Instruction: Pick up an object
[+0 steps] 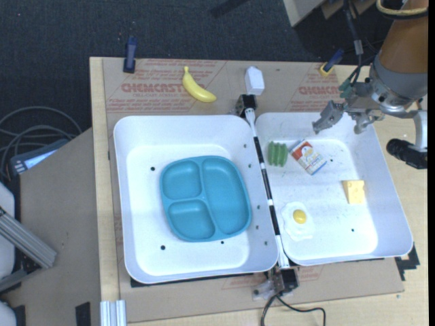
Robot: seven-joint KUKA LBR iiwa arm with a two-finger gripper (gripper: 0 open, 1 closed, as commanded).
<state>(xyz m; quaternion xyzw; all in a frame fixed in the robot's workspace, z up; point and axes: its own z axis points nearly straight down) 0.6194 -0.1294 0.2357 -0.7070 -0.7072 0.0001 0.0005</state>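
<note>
Pincer (345, 119) hangs spread open, holding nothing, above your right bin's (391, 209) far edge, behind the small carton (307, 157).

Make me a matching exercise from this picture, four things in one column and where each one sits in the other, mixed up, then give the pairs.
Things:
1. blue divided plate
2. banana
3. fried egg toy
4. green vegetable

Places:
A. on the cardboard beyond the bins
B. right bin, by the divider, far end
C. in the left bin
D. right bin, near front edge

Pairs: 1-C, 2-A, 3-D, 4-B
</note>
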